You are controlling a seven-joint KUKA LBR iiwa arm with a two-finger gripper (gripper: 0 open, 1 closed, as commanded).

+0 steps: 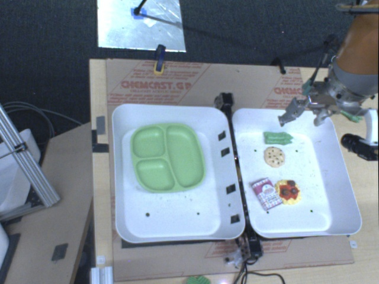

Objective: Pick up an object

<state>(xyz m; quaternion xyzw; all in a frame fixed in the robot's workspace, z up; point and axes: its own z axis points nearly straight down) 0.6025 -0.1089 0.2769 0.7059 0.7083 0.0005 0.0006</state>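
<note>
The gripper (303, 112) hangs with fingers spread wide and holding nothing, above the right bin (340, 176). The green strip (278, 138) lies just below. Risk: the flat strip slips from closing fingers.

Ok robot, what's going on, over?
Two-finger gripper open, above right white bin's far edge, holding nothing. Flat green piece nearest, untouched. Round tan cookie beside it. Nothing blocking.

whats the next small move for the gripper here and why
Probably a short drop toward the green item. The gripper, fingers spread, hangs over the far edge of the right bin with nothing between its fingers, and that green piece lies closest below it, apart from the cookie further down.
</note>
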